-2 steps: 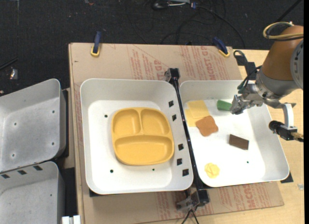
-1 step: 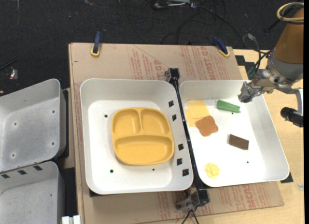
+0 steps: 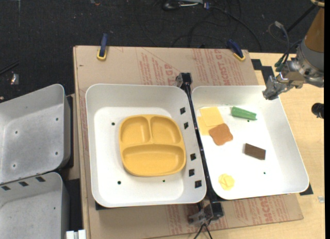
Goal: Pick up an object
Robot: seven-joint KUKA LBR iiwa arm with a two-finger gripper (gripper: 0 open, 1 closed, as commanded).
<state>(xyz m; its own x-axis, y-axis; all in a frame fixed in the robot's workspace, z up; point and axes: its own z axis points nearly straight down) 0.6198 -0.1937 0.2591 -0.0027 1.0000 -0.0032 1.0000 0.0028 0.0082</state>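
Observation:
The right bin [image 3: 289,145] holds several small objects: a green piece [image 3: 243,113] near the back, a pale yellow square [image 3: 210,116], an orange-brown slab [image 3: 221,134] touching it, a dark brown block [image 3: 254,151], and a small yellow piece [image 3: 226,181] near the front. My gripper [image 3: 271,89] hangs at the bin's back right corner, above the rim, up and to the right of the green piece. Nothing shows between its fingers.
The left bin [image 3: 98,145] holds a yellow divided plate [image 3: 152,145]. A black divider with clips [image 3: 193,140] runs between the bins. Two clamps [image 3: 102,47] hold the cardboard base at the back. White trays [image 3: 31,130] lie off to the left.

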